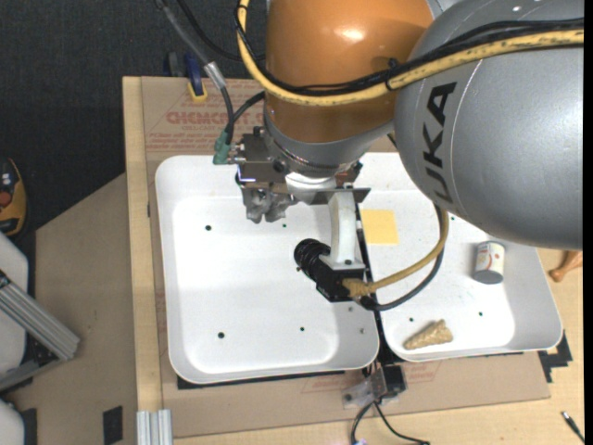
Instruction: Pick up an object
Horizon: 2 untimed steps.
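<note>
Gripper (266, 204) low over left bin (195, 341), upper part; whether its fingers are open or hold anything, cannot tell. Yellow square (380, 226), tan wedge (430, 334) and small white cylinder (487, 260) lie in right bin (533, 327), well apart from it. Risk: closing here grasps only air, nothing beneath.

The big arm (417, 91) covers the back of both bins and is cut by the top and right edges. The yellow square (380, 226) is partly behind the gripper (266, 207) mount. The gripper fingers are too dark and small to read. A tan thing (567, 265) is cut by the right edge
</note>
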### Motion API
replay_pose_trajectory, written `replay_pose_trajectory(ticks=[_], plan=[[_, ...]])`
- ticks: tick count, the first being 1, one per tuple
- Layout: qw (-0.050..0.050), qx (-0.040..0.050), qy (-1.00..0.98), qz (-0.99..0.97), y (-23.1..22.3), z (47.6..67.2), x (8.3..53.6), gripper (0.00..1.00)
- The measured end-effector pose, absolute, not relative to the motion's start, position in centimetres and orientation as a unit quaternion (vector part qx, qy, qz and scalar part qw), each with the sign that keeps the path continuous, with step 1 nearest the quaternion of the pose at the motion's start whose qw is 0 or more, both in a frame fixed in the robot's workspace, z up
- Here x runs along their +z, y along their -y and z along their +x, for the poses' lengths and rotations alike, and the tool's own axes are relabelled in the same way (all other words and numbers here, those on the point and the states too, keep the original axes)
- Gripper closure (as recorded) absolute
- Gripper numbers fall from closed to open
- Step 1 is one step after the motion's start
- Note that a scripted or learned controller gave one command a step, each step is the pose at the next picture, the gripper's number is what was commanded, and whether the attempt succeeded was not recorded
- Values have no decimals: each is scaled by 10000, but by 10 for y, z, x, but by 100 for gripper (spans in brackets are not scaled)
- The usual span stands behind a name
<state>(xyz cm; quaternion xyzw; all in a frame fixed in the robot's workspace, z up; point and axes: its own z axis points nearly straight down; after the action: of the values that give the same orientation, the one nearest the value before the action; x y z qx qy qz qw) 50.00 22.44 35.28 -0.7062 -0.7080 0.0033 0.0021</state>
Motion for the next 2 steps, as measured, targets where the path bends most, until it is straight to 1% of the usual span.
replay_pose_trajectory(ticks=[1, 2], plan=[[-1, -15, 7081, -7061, -225, 478, 375, 100], [-20, -60, 7079, -7063, -224, 480, 468, 100]])
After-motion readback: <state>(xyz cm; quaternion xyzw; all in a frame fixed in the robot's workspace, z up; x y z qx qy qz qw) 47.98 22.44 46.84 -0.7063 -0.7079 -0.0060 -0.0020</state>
